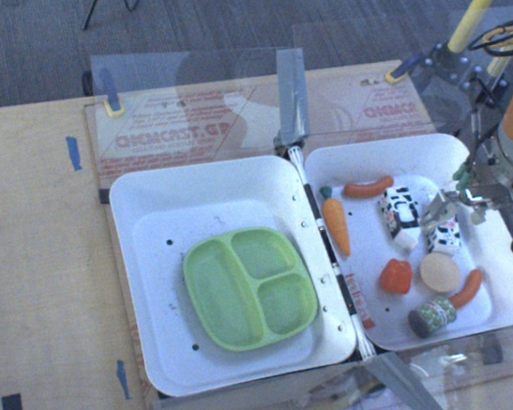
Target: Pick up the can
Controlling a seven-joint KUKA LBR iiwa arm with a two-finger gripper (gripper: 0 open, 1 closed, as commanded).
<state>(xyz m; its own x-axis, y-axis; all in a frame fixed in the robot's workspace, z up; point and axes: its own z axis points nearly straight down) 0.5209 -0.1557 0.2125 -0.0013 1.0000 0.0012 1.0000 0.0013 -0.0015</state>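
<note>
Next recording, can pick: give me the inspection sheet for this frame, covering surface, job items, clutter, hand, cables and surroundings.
Surface: wooden bench bearing the left bin and right bin.
Job items: can lying on its side near the front of the right bin.
Clutter: green divided plate in the left bin; carrot, sausage, second sausage, red pepper, round bun and two cow figures in the right bin.
Hand: hand over the right bin beside the cow figures, well behind the can; finger state unclear.
Cables: dark cables at the upper right.
Surroundings: grey floor, blue tape marks.
</note>
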